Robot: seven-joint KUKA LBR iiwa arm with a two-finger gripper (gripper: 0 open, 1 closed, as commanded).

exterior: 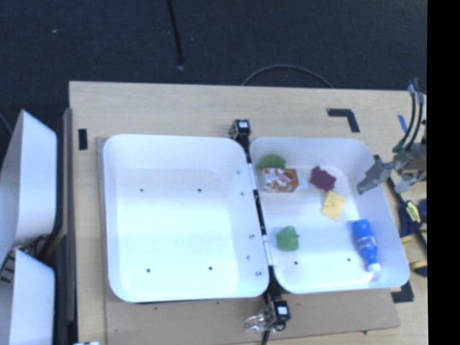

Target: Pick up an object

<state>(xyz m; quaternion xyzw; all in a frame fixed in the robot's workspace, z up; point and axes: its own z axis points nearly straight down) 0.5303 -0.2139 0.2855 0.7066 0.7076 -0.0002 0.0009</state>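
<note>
The right bin holds several small objects. A green leafy piece lies at its far left, next to a brown and white packet. A maroon block and a yellow piece lie near the middle. A round green object sits closer to the front, and a blue bottle lies along the right side. My gripper hangs over the bin's right rim, to the right of the maroon block and above the blue bottle, with nothing seen in it.
The left bin stands beside the right one on the wooden bench. Black clips sit where the bins meet. White boxes stand at the far left. Cables hang by the arm at the right edge.
</note>
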